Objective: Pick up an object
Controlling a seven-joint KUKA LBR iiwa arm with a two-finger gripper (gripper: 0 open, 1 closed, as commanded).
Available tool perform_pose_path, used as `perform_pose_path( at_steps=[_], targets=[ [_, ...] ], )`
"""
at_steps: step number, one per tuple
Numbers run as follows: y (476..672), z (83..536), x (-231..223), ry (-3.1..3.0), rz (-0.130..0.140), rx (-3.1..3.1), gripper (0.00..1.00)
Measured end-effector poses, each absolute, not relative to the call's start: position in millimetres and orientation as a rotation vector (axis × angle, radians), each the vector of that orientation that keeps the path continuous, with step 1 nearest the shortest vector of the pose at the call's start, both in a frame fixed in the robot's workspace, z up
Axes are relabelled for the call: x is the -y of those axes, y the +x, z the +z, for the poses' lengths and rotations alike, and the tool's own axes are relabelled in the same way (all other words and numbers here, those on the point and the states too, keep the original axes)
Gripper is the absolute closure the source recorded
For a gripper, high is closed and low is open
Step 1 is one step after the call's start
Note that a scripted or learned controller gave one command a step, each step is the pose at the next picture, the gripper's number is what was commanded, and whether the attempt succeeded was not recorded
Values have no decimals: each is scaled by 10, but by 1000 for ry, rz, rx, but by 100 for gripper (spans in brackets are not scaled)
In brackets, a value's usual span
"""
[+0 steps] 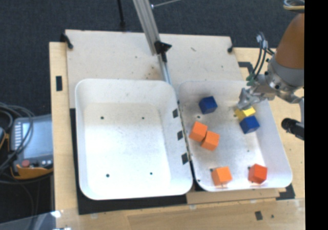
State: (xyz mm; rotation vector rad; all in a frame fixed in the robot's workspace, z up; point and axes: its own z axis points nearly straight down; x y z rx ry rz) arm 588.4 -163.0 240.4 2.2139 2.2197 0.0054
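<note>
Arm over the right bin (279, 157)
The gripper (246, 104) sits at a yellow block (246, 112) touching a blue block (249, 124); whether it grips cannot be told.

Robot lab: bench (59, 121), 2 bins (128, 88)

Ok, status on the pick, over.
Gripper low over right bin, at yellow block. Blue block touching yellow's near side. Grasp unconfirmed.

arm (291, 49) cropped at right, pincer (247, 102) partly hiding yellow block (246, 113)
</note>
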Motion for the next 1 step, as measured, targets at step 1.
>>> perform_pose_path(
  at_steps=[1],
  targets=[
    [5879,1985,1643,2223,-5,-2221,100]
  ],
)
